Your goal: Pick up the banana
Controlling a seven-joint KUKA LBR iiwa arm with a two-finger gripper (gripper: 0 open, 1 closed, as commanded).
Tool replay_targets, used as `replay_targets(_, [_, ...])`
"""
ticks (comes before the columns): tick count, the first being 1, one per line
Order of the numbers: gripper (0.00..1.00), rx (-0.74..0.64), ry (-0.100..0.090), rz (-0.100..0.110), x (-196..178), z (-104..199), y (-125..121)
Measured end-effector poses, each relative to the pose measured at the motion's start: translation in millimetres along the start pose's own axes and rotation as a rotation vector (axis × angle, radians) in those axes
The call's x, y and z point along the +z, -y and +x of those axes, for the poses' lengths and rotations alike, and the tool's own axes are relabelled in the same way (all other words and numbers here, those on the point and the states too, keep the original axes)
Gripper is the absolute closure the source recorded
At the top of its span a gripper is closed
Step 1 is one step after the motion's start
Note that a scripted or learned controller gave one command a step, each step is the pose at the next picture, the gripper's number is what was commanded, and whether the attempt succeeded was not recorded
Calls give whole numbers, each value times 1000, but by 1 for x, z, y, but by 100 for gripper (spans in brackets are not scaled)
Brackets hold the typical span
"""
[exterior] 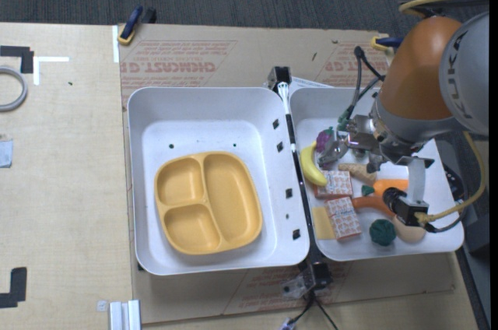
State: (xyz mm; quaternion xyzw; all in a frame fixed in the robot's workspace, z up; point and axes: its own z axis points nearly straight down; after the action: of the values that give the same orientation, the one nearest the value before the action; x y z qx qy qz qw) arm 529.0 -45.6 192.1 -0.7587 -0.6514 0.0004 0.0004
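Note:
The banana is small and yellow, lying along the left wall of the right bin. My gripper hangs low over that bin, just right of the banana and close to its upper end. A purple toy sits right beside the gripper. Nothing is seen between the gripper and the banana that shows a hold.
A yellow divided plate lies in the left bin. Below the gripper lie two wafer blocks, a yellow cheese slice, an orange carrot, a green lump and a beige piece. The arm covers the right bin's far right.

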Motion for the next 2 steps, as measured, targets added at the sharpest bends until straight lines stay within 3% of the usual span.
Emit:
replay_targets(1, [0, 1, 1, -1, 0, 42, -31])
replay_targets(2, [0, 1, 1, -1, 0, 42, -31])
